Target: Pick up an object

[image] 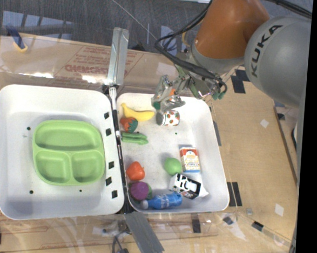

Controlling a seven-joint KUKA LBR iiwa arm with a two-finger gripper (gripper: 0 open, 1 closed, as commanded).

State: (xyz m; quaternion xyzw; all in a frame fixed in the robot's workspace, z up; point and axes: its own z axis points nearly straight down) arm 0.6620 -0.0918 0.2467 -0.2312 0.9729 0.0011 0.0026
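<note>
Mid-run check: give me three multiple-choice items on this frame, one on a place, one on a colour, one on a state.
1. Where is the divided tray?
A. left bin
B. right bin
C. on the bench

2. What colour is that tray?
A. red
B. green
C. blue

3. Where is the gripper?
A. over the left bin
B. over the right bin's far edge
C. outside both bins

Answers: 1 A, it lies in the left bin. 2 B, it is light green. 3 B, it hangs by the banana in the right bin.

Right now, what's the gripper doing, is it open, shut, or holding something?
Gripper: over the right bin's far edge, beside the spotted cup; open or shut cannot be told.
</note>
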